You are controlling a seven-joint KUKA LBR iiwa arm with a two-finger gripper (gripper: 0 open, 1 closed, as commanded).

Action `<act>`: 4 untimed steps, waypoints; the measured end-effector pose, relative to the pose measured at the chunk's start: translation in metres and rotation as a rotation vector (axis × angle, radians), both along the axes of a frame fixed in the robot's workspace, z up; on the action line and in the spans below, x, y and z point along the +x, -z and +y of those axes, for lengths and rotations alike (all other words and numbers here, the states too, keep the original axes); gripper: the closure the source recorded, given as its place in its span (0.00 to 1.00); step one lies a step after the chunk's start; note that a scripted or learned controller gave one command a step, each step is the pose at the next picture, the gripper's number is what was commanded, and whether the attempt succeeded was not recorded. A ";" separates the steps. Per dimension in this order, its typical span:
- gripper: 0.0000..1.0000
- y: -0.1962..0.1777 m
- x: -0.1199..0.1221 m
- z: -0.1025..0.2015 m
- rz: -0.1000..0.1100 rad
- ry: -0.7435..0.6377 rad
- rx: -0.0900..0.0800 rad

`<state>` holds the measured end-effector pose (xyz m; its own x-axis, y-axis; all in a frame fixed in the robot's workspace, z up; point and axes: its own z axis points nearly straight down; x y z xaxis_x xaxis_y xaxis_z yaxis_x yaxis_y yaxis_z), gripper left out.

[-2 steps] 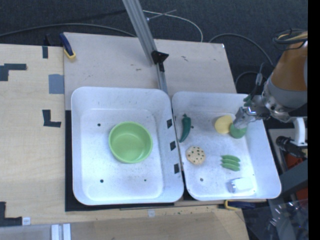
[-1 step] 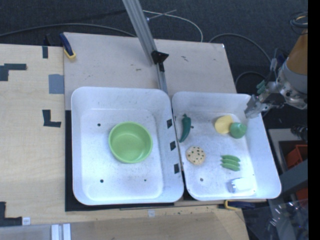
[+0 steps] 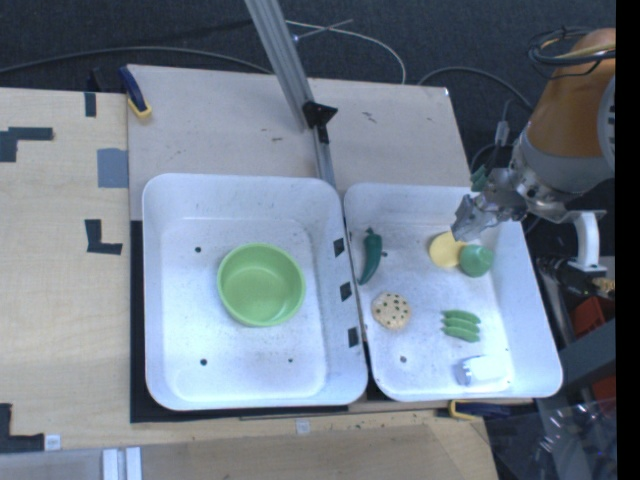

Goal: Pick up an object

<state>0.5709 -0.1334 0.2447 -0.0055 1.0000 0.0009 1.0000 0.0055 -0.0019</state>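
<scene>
Lemon and green ball lie touching in the right bin, claw just above them, grip unclear. Pepper, cookie, pea pod lie nearby; green bowl sits in the left bin.

Both bins, the left bin and the right bin, are white with dark speckles. The bowl is light green. The toy pepper is dark green, the cookie tan with dark chips. The round piece is yellow, the ball beside it green. The pea pod is bright green, the small object near the right bin's lower edge white. The arm is orange and grey.
</scene>
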 end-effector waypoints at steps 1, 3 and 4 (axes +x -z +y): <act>1.00 0.011 -0.003 0.049 0.001 0.000 0.000; 1.00 0.013 -0.002 0.155 -0.001 -0.003 0.001; 1.00 0.005 0.003 0.208 -0.001 -0.002 0.001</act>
